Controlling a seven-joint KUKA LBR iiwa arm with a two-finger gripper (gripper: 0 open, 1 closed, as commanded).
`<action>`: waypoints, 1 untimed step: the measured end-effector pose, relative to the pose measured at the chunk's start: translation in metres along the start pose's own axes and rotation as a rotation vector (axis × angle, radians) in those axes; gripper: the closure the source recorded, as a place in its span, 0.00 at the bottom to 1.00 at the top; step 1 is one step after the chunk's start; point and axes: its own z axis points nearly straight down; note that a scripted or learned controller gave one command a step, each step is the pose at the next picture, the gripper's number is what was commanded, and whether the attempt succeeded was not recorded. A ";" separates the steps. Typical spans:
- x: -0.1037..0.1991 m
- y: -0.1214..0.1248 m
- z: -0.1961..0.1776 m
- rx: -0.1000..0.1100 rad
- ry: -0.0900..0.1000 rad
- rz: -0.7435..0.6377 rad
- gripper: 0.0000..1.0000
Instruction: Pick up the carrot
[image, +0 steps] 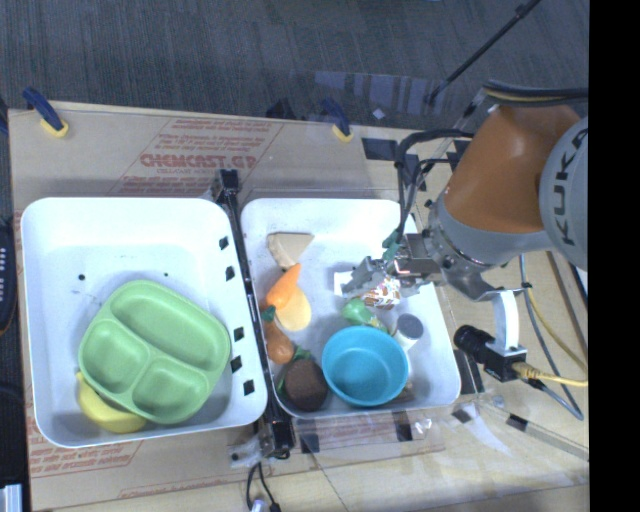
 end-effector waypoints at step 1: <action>0.042 0.063 0.095 0.009 -0.001 0.035 0.00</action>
